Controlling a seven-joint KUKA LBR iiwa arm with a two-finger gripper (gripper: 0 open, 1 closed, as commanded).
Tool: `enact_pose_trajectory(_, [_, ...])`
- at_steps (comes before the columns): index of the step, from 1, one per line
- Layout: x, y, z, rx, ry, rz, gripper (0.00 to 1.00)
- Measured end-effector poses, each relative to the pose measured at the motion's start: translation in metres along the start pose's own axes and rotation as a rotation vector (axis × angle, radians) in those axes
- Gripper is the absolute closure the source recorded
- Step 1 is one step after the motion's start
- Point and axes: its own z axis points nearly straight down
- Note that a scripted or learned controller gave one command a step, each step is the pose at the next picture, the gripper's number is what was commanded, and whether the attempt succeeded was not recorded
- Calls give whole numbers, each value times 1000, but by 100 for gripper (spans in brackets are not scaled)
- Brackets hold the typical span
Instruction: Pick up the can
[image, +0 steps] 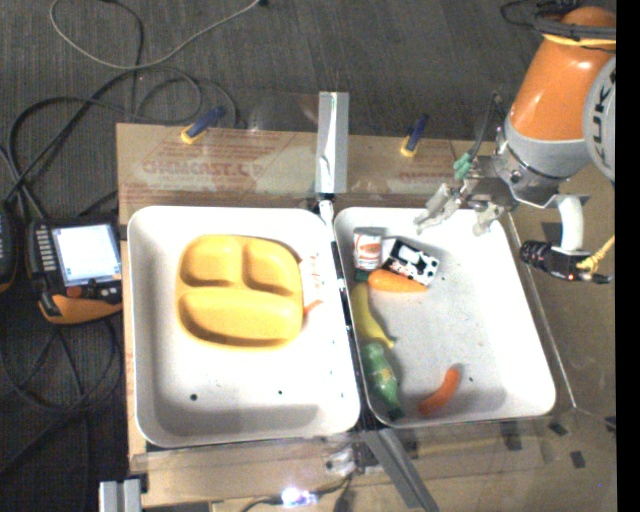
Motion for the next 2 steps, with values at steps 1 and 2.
enact_pose_trajectory(1, [54, 32, 94, 2, 1, 192, 0])
enact_pose_trajectory(2, [67, 38, 94, 1, 1, 203, 0])
